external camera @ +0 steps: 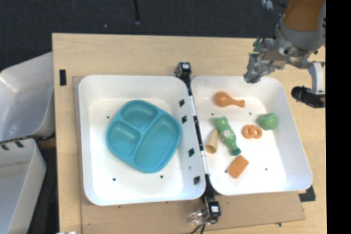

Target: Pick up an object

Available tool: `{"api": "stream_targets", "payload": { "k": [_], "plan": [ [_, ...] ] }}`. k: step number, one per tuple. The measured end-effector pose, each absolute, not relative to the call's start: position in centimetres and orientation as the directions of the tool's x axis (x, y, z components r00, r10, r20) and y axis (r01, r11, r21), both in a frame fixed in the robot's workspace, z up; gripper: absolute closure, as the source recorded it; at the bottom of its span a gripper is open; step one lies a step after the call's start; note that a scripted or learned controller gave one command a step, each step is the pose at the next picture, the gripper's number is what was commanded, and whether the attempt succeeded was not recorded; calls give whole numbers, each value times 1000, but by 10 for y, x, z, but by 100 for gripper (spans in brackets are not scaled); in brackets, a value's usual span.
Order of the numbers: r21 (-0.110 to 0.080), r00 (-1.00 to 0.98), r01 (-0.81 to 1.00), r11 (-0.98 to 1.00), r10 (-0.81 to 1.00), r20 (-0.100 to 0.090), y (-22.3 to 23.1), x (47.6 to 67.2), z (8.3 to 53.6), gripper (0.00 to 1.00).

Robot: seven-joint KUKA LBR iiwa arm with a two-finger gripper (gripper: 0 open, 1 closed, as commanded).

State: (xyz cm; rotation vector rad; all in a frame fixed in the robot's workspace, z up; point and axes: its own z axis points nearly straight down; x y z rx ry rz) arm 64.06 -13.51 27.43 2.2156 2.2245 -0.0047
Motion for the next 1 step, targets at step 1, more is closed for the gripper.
{"api": "stream_targets", "payload": {
  "k": [1],
  "plan": [
    [-2,-4,1000,4,1000,-1,-89,645,259,100]
  ]
}}
